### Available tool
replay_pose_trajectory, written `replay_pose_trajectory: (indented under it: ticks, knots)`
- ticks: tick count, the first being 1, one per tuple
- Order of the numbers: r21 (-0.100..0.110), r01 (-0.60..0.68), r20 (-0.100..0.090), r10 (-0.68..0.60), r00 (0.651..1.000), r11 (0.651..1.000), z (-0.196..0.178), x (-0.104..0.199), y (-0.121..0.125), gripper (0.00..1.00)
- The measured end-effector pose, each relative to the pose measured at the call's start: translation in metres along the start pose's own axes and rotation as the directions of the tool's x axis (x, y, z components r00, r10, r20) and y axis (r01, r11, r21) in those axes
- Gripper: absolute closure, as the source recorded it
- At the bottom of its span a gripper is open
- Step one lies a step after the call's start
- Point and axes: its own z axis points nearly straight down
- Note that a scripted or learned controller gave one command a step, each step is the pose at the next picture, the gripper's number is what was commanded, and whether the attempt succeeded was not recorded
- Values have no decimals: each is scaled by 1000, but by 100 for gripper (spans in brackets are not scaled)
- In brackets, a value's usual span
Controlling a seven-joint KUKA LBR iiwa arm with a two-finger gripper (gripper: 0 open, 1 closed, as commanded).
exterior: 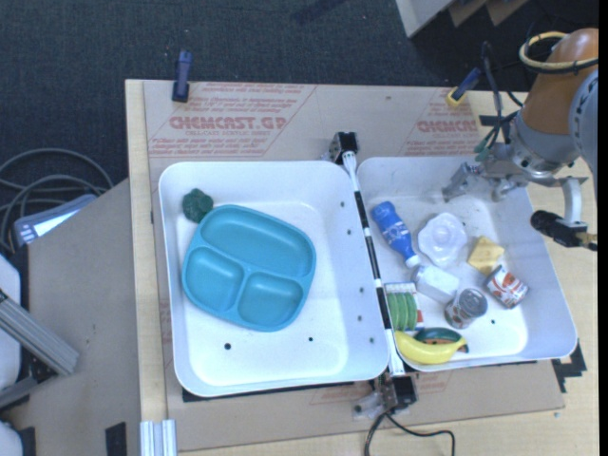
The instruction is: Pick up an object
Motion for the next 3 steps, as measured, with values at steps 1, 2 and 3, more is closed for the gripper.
replay_pose_trajectory:
  ticks: [1, 2, 3]
  knots:
    - [-1, 1, -7, -1, 1000, 1000, 10, -7, -38, 0]
    - [2, -4, 2, 4, 1000, 1000, 11, 5, -84, 0]
    - [2, -4, 2, 4, 1000, 1000, 11, 7, -112, 0]
